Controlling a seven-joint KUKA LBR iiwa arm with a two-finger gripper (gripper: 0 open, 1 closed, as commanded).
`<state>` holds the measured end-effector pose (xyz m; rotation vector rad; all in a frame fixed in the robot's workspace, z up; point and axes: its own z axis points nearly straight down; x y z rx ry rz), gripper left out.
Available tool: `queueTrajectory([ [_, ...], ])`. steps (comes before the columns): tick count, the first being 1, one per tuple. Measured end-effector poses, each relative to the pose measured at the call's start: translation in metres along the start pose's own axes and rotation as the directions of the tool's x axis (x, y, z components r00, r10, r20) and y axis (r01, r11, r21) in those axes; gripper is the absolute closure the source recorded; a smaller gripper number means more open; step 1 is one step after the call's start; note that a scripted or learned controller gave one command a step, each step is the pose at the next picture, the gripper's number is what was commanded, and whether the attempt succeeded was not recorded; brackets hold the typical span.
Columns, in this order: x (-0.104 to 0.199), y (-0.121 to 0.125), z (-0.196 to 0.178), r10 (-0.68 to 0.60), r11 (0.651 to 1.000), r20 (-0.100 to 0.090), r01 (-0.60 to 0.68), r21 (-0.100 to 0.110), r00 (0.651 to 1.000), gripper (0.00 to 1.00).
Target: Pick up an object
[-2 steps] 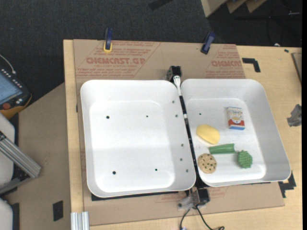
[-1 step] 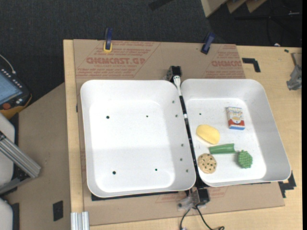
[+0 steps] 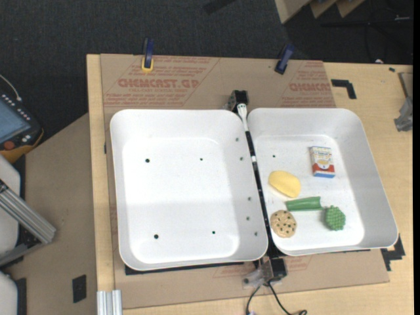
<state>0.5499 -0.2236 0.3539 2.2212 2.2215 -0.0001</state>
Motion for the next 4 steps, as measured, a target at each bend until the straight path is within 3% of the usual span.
queueTrajectory([
  [1, 0.0, -0.032, -0.009, 0.0, 1.0, -0.001, 0.0, 0.001, 1.0, 1.0],
  [2, 0.053, -0.063, 0.07, -0.003, 1.0, -0.005, 0.003, 0.009, 1.0, 1.0],
  [3, -0.002, -0.071, 0.048, 0.003, 1.0, 0.003, -0.003, -0.004, 1.0, 1.0],
  [4, 0.0, 0.022, 0.001, -0.004, 1.0, 0.006, 0.005, -0.01, 1.0, 1.0],
])
